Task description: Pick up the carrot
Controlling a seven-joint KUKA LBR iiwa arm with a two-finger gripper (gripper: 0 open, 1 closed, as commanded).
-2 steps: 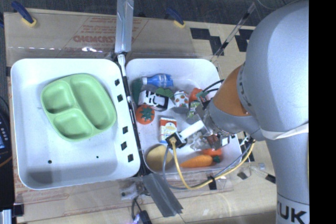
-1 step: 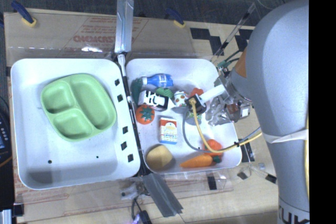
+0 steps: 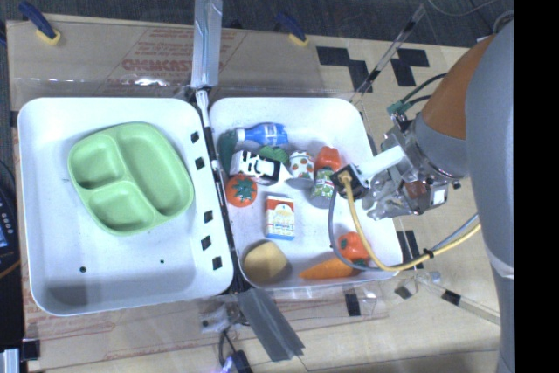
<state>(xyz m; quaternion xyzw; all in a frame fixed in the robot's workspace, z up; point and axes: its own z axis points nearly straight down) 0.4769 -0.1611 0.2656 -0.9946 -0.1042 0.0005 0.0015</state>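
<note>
Carrot (image 3: pixel 330 269) lies beside a tomato (image 3: pixel 353 247); tool (image 3: pixel 377 198) grip state unclear.

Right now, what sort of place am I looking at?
Probably a robot test bench in a lab: a grey arm over two white bins, toy food such as a carrot, and clamped edges.

The carrot (image 3: pixel 328 269) is orange and tapered. It lies flat along the near wall of the right bin (image 3: pixel 288 111), its point toward the bin's middle.
</note>
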